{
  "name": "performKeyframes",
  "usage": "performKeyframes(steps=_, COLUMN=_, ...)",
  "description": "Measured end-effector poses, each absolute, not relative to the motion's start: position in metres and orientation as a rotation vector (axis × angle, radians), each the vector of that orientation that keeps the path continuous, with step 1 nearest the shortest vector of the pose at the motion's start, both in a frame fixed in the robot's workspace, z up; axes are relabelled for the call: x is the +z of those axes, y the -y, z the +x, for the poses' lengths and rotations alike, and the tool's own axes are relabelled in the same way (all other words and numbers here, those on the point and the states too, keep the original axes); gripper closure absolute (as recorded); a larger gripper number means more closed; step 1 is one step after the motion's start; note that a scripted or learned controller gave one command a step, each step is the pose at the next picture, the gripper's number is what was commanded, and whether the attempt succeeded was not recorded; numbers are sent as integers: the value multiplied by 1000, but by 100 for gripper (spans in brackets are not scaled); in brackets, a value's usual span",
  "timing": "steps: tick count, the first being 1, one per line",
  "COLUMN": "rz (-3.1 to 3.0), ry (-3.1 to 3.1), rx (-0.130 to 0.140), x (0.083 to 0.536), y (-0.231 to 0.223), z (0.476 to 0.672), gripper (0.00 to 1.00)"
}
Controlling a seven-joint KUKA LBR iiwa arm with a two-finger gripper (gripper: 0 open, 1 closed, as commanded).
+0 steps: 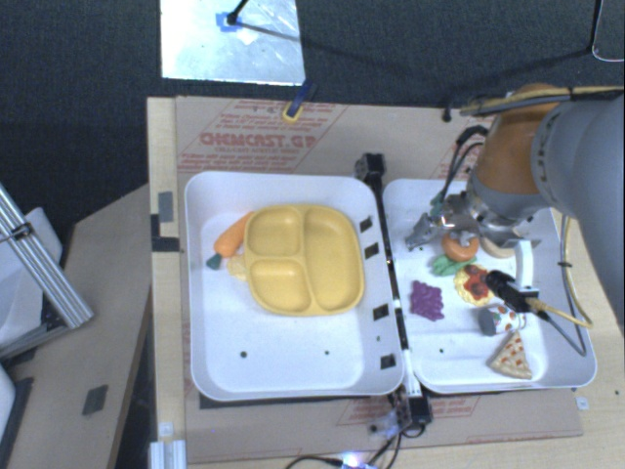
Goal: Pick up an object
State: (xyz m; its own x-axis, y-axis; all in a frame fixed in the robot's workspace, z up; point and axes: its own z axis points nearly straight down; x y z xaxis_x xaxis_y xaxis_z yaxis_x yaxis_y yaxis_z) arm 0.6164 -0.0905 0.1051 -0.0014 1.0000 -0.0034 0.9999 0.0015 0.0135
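Toy foods lie in the right bin point(576, 364): an orange round piece point(459, 246), purple grapes point(426, 300), a pizza slice point(511, 356). The gripper point(441, 225) hangs just above the orange piece; whether it is parted or closed, I cannot tell. The left bin point(210, 360) bears a yellow divided plate point(299, 259) beside a carrot point(230, 235).

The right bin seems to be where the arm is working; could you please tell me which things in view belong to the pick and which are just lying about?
In play:
gripper
donut
purple grapes
pizza slice
right bin

Lying about:
yellow divided plate
carrot
left bin
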Motion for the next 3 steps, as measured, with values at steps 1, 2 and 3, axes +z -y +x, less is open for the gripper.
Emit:
performKeyframes(steps=1, rz=2207, ry=-2211, rx=15, x=117, y=91, z=618, gripper=100)
performKeyframes(steps=2, rz=2214, ry=-2223, rx=6, x=160, y=89, z=621, gripper=100)
performKeyframes(steps=3, rz=2211, ry=-2222, rx=9, x=224, y=90, z=628, gripper=100)
